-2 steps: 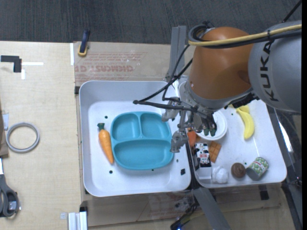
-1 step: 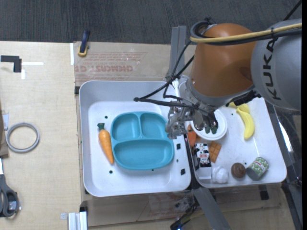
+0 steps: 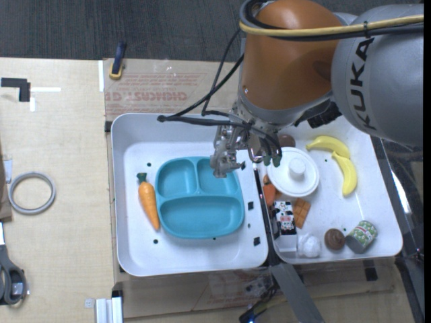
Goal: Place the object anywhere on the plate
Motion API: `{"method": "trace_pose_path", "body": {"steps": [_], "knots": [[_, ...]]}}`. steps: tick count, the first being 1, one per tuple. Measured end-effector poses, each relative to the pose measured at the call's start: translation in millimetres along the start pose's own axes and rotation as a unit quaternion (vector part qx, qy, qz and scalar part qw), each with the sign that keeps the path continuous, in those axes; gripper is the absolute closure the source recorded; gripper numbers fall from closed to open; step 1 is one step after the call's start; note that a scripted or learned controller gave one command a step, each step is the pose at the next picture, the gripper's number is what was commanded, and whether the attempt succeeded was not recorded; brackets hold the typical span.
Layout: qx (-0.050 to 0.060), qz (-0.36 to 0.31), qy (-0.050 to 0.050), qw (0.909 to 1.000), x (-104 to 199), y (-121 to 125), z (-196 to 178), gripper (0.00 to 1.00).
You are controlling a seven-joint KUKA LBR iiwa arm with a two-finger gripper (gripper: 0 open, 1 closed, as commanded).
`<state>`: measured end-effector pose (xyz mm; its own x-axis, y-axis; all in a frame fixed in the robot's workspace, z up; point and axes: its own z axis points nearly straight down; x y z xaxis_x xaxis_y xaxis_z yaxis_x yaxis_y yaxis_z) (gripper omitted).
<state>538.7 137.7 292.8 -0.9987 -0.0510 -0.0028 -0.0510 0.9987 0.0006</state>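
Note:
A blue divided plate [image 3: 199,200] lies in the left white bin [image 3: 128,241]. Just beyond the plate's left rim, an orange carrot [image 3: 149,201] with a green top rests on the bin floor. My gripper [image 3: 224,160] hangs over the plate's upper right compartment, close to the wall between the two bins. I see nothing between the gripper and the plate. The arm's orange band [image 3: 293,52] and grey body hide the back of the right bin.
The right bin [image 3: 384,200] holds two bananas [image 3: 340,161], a white round lid [image 3: 296,172], a waffle piece [image 3: 301,212], a small carton [image 3: 284,218], a brown ball [image 3: 334,238] and a green can [image 3: 361,235]. A tape roll [image 3: 30,192] and scissors [image 3: 10,284] lie on the bench at left.

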Motion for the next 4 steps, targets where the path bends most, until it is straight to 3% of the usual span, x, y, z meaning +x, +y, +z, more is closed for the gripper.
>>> {"method": "trace_pose_path", "body": {"steps": [1, 2, 3, 4], "knots": [[0.0, -0.077, 0.0, 0.9971, 11, 36, -79, 1.0], [0.0, -0.082, 0.001, 0.9966, 26, -31, 0, 1.0], [0.0, 0.002, 0.001, 1.0, 45, -13, 13, 1.0], [0.0, -0.047, 0.0, 0.9989, 53, 50, -50, 1.0]]}}
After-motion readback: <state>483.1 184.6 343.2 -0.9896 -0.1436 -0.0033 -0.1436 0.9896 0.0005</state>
